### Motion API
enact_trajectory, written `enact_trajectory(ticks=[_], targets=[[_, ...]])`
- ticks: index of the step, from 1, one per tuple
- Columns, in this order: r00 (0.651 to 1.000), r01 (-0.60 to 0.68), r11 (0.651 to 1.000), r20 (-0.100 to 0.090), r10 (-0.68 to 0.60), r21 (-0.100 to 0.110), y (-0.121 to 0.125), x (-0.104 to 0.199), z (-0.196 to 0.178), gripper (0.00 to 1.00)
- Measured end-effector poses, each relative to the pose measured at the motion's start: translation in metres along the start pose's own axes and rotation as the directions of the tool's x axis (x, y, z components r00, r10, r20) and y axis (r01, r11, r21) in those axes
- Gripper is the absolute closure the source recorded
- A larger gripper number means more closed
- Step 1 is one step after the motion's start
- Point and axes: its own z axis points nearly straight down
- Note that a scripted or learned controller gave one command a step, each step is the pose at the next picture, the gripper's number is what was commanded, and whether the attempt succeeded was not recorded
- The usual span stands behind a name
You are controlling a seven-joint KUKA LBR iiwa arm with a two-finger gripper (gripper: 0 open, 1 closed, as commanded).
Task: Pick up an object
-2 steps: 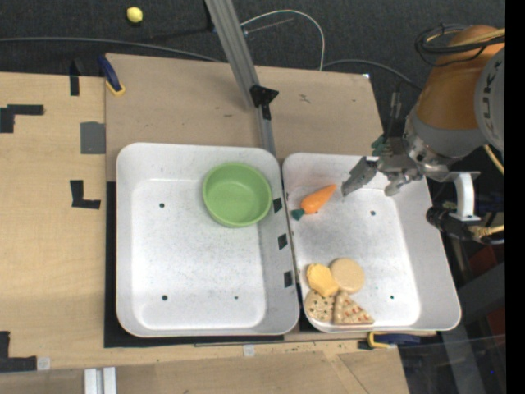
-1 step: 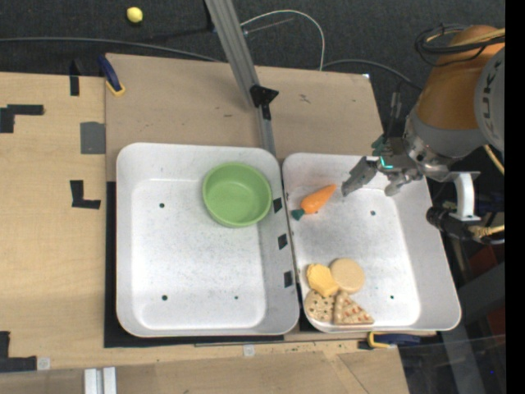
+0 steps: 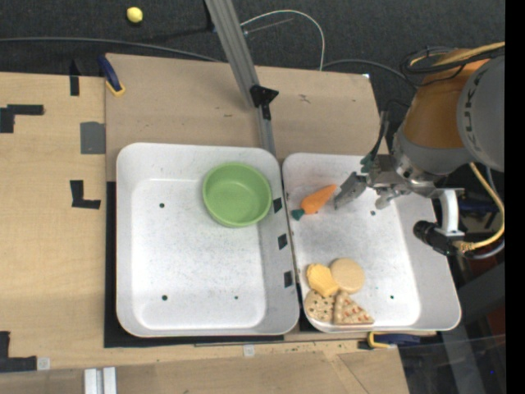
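The toy carrot (image 3: pixel 318 198) lies flat in the upper left part of the right bin (image 3: pixel 426 298). Its long axis runs on a slant from lower left to upper right. The small green leaf end points lower left, toward the divide between the two bins; the orange body points upper right, toward the gripper (image 3: pixel 351 189). The body is smooth orange, tapered, and short.

The gripper sits just beside the carrot's upper right end, low over the bin floor. The jaws appear parted a little, and nothing is seen between them; whether a tip touches the carrot cannot be told.

The carrot's leaf end is near the right bin's left wall. Bare white floor lies open below and to the right of the carrot, up to the middle of the bin. At the bin's lower edge sit a round plate (image 3: pixel 315 309) bearing toy foods: a yellow piece (image 3: pixel 323 280), a pale round piece (image 3: pixel 347 274), a cracker (image 3: pixel 322 306) and a pizza slice (image 3: pixel 350 311). These are well apart from the carrot.

The left bin (image 3: pixel 164 302) holds a green bowl (image 3: pixel 237 194), upright, near its upper right corner. Both bins rest on the tan worktop (image 3: pixel 49 220). A grey metal pole (image 3: pixel 234 35) crosses the view above the bins.
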Motion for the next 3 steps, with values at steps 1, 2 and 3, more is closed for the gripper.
enact_trajectory(ticks=[1, 2, 3], targets=[[1.0, 0.0, 1.0, -0.001, 0.0, 0.003, -0.005, 0.001, 0.065, 0.0], [1.0, 0.001, 1.0, 0.001, -0.001, -0.005, -0.004, 0.001, 0.096, 0.0], [1.0, 0.002, 1.0, -0.001, -0.002, -0.004, -0.005, 0.002, 0.086, 1.0]])
